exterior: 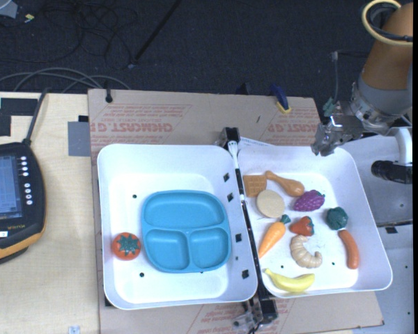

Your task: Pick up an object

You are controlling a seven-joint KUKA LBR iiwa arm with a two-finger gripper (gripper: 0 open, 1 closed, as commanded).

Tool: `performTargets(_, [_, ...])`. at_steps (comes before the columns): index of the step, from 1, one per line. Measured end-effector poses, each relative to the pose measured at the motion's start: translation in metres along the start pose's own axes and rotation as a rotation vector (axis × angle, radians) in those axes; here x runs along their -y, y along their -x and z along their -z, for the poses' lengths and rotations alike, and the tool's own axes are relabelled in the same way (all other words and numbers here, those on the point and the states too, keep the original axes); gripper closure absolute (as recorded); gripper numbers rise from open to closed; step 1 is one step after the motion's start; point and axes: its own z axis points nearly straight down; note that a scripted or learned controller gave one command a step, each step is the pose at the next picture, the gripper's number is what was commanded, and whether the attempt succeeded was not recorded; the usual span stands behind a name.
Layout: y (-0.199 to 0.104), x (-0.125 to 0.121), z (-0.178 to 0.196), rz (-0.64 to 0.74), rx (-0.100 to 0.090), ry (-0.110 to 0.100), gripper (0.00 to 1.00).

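The tool [323, 145] hangs over the far right corner of the right bin [366, 186], and whether its fingers are spread or closed cannot be told from here; nothing shows between them. Below it in that bin lie a chicken leg [285, 182], purple grapes [308, 200], broccoli [336, 218], a sausage [349, 248], a carrot [272, 236], a croissant [306, 250] and a banana [290, 281]. Well to its left, the left bin [118, 165] holds a blue tray [186, 229] and a tomato [126, 245].
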Motion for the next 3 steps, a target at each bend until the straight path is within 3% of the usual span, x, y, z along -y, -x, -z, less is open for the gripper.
performTargets(1, [-0.098,0.000,0.085,0.005,0.000,0.017,1.00])
performTargets(2, [-0.087,0.043,0.057,-0.006,0.002,0.005,1.00])
performTargets(3, [-0.178,0.047,0.019,0.004,-0.001,0.004,1.00])
